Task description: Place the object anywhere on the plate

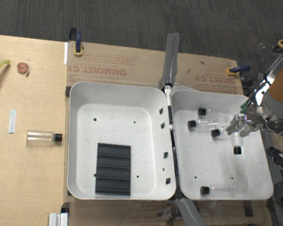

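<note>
The robot's hand (239,123) hangs over the upper right part of the right bin (252,189), reaching in from the right, and whether it grips anything cannot be told from this slanted view. Around it in that bin lie several clear bottles with black caps: three near the hand (206,123) and one by the bin's front wall (216,191). The left bin (75,144) beside it holds a dark ribbed plate (112,169) near its front, while another clear bottle (43,137) lies on the wooden bench (19,183) far to the left.
</note>
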{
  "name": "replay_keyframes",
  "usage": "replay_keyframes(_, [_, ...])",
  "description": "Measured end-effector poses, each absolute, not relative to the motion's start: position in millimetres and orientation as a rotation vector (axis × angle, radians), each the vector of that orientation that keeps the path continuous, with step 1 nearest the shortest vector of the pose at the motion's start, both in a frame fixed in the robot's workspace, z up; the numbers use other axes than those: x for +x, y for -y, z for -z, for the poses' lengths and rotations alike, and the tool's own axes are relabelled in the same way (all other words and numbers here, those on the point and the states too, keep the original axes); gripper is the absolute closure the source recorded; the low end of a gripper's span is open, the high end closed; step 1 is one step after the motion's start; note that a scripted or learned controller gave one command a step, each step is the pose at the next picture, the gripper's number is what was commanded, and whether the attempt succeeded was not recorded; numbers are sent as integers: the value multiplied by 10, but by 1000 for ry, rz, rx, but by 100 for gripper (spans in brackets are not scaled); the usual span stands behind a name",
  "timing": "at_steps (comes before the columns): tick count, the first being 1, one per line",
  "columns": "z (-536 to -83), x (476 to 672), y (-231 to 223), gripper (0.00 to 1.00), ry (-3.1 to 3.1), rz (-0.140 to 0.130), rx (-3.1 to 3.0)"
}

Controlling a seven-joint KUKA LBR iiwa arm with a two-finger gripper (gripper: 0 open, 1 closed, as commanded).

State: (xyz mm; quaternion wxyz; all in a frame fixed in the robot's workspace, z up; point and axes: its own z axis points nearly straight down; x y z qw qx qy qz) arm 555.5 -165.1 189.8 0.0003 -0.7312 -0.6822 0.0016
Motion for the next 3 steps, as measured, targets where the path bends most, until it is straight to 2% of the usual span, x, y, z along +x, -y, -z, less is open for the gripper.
replay_keyframes(1, [-1900, 5555, 1651, 0, 2142, -5, -2297])
replay_keyframes(3, [-2638, 6597, 2216, 0, 2526, -2, -1873])
